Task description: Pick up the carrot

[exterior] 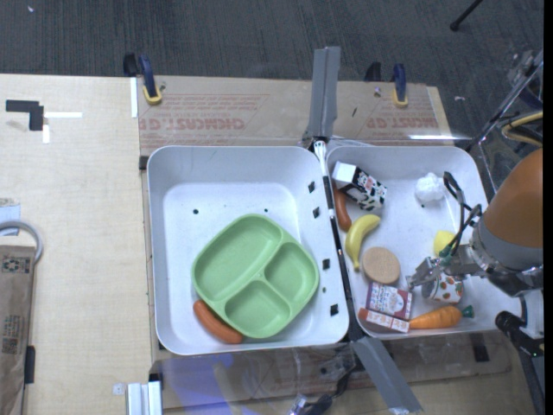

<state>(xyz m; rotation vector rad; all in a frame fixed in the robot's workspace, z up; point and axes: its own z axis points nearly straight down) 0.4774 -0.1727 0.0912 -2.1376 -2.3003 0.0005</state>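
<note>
Step in hand: you're on the approach, operator. By my read the grasp has not been made; the carrot [435, 319] lies on the floor of the right bin [406, 156].

Carrot: it's at the near edge of the right bin, lying almost level, its thick end just beside the red snack packet [386, 305] and its tip pointing right toward the arm.

Gripper: your gripper [435, 273] hangs low in the right bin, just above and a little left of the carrot's middle, close to a small orange-and-white carton [448, 290].

Fingers: I can't tell how far open they are, because the metal parts blur together with the clutter under them. Nothing is visibly held between them.

Neighbours: a round tan biscuit [381, 264] and a banana [360, 237] sit to the left, well clear of the carrot. The packet and the carton are the ones crowding it.

Other bin: a green divided plate [257, 275] and a sausage [216, 322] lie in the left bin, which doesn't concern you here.

Next move: you'll want to shift toward the near edge and settle over the carrot's middle, with the fingers set across its narrow width, not along it.

Watch for: I'd judge the carton the likeliest thing to get caught instead, so clear it before closing.
</note>
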